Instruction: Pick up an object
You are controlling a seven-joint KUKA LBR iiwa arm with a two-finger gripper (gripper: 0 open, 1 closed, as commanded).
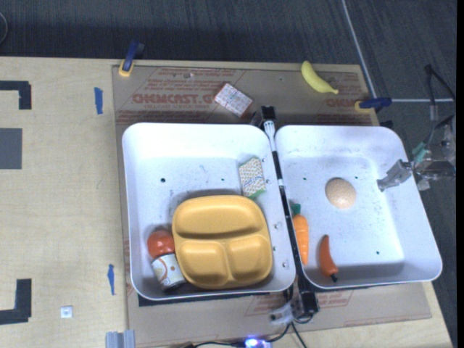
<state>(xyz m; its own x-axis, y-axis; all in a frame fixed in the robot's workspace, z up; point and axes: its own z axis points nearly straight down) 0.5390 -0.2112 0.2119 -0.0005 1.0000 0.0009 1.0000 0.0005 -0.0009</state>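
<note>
In the right bin (391, 263) a beige egg-shaped ball (340, 192) lies near the middle. An orange carrot (300, 238) rests against the bin's left wall, with a red chili pepper (328, 257) beside it. The left bin (138, 194) holds a yellow divided tray (221, 241), a patterned packet (251, 176), a red-orange round thing (159, 243) and a small can (167, 269). My gripper (417, 167) hangs over the right bin's right rim, well right of the ball and apart from every object.
A yellow banana (317, 78) and a small patterned packet (232, 98) lie on the cardboard behind the bins. Blue clamps (131, 55) (372, 104) hold the board's back corners. A black divider (279, 187) runs between the bins.
</note>
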